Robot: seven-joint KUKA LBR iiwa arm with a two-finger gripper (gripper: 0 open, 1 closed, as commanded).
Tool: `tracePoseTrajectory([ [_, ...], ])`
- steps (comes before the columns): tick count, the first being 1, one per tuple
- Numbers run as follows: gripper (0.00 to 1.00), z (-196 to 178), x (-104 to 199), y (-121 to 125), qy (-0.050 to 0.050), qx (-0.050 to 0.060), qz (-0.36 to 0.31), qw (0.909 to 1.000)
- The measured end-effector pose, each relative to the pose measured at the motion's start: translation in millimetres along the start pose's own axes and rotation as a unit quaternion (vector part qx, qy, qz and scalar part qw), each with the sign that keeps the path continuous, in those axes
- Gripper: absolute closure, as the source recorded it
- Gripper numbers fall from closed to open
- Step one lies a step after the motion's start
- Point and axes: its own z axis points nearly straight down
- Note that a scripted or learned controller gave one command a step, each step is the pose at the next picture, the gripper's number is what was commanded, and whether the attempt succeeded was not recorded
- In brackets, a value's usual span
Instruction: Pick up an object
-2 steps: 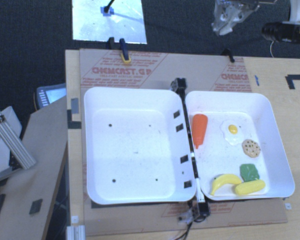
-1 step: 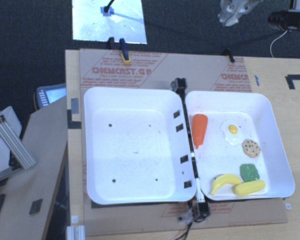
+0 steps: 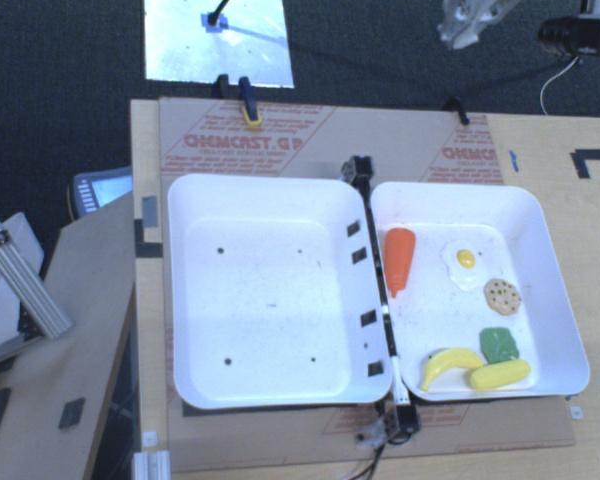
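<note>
- Orange and smooth, a tapered toy carrot [image 3: 398, 258] lay along the left wall of the right bin [image 3: 550, 248], probably the easiest shape to pinch across.
- A flat fried egg [image 3: 464, 264] and a round, speckled cookie [image 3: 501, 295] sat near that bin's middle, thin enough to resist a grasp.
- By its near edge, a curved banana [image 3: 448, 365], a longer yellow piece [image 3: 500, 374] and a green lump [image 3: 498, 343] lay crowded together, touching.
- The left bin [image 3: 180, 298] showed bare white plastic with 4 small holes.
- The tool [image 3: 470, 8] hung high beyond the tabletop's far edge, well apart from every item; blur hid whether it was open, and nothing showed in its grip.
</note>
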Motion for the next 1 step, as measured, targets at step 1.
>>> tracePoseTrajectory([
  [1,1.00,-0.1,12.1,-0.2,0.001,0.000,-0.002,1.0000],
])
